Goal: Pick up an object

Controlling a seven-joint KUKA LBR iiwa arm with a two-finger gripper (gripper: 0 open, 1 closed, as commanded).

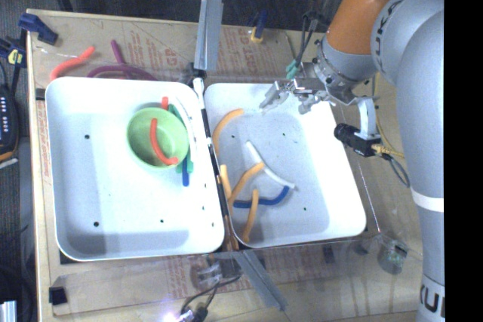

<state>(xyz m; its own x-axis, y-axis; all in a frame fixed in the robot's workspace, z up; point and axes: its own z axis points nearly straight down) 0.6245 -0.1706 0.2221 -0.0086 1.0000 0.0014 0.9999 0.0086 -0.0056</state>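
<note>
The metal two-finger gripper [289, 96] is seen spread open, holding nothing, at the upper edge of the smooth shallow white right bin [341, 196], above curved orange rubbery strips [249, 181].

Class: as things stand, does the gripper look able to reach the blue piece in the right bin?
Probably yes: the gripper hovers over that bin's far edge, and the blue piece lies uncovered.

The grey arm [411, 109] reaches in from the right, its orange band [362, 19] just above the wrist. The gripper [290, 96] points leftward, low at the view's upper middle, its two metal fingers [273, 96] spread apart with nothing between them.
</note>
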